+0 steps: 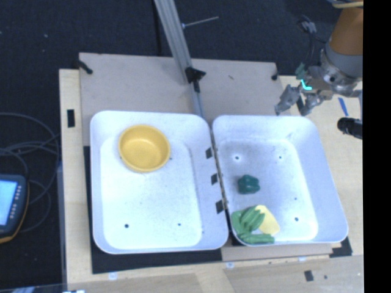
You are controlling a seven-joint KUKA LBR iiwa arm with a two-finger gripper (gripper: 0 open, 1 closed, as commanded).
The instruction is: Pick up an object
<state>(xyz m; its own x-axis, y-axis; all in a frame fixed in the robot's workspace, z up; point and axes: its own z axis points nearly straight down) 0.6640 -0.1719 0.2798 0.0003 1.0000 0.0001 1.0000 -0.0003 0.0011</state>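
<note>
We see the gripper (292, 102) poised above the far right corner of the right bin (317, 163), its two fingers spread apart with nothing between them. It hangs off the grey wrist under the orange band of the arm (346, 32), well apart from anything it could grasp. We judge this a waiting or approach pose: high and off to the side, so the bin's contents stay open to the camera and the descent can begin from clear space.

The candidates for picking lie in the right bin. A small dark green object (247, 184) sits alone near the bin's middle, with bare floor all round it, which should make it the easier target. Nearer the front left corner, a green pronged toy (247, 220) lies touching a yellow object (267, 220), with a green stick-like piece (256, 239) just beside them against the front wall. That cluster is crowded, and the wall and corner would likely hinder the fingers.

In the left bin (104, 182) a yellow bowl (144, 148) stands upright toward the far left, well apart from the gripper. Between the bins run small dark clips (214, 179), and a grey metal rail (174, 32) slants down to the bins' far edge; neither stands in the path to the right bin.
</note>
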